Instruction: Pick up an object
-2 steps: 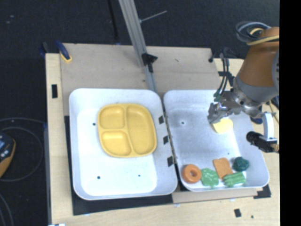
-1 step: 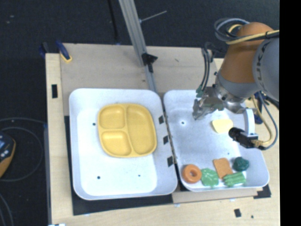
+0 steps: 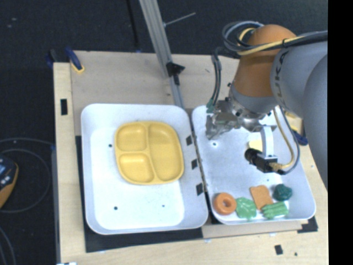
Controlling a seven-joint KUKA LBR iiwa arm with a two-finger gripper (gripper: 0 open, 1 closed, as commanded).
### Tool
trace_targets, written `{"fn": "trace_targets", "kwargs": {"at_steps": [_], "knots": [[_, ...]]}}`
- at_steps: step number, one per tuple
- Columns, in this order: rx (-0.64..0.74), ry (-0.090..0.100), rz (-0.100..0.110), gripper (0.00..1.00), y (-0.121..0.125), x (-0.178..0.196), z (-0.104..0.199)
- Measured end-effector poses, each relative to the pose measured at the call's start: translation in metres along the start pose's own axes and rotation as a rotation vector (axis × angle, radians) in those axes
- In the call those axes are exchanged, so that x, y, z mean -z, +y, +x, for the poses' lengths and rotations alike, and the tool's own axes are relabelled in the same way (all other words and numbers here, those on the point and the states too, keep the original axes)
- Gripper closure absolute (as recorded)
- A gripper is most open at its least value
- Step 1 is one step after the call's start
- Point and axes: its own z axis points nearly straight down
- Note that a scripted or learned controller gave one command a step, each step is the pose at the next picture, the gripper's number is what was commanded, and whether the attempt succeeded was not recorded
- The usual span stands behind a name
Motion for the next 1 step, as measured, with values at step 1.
{"fn": "trace_targets", "kwargs": {"at_steps": [1], "knots": [[0.001, 0.001, -0.002, 1.00, 0.0083, 0.0142, 0.0526]]}}
